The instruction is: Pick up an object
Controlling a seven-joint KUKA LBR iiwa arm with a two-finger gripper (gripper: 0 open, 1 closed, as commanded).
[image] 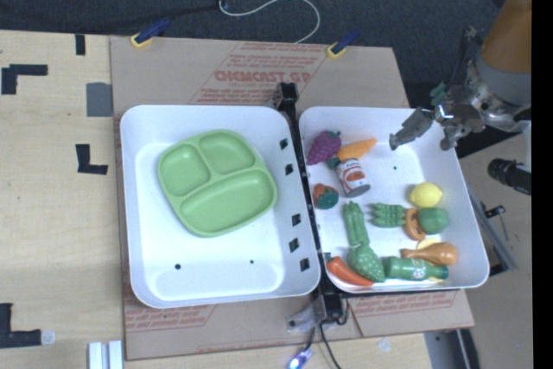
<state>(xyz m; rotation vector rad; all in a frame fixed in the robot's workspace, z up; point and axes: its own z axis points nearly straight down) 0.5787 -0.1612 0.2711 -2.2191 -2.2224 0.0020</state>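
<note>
The right bin holds several toy foods: purple grapes, an orange carrot, a small red-and-white can, a yellow lemon, a green cucumber and more along the front wall. My gripper hangs over the bin's far right corner, above and right of the carrot and can. It is open, its two fingers spread with nothing between them. The nearest toy is the lemon, just in front of it.
The left bin holds a green divided plate. A black divider runs between the bins. The bench lies on cardboard, with a white cable behind. Grey arm hardware stands right of the right bin.
</note>
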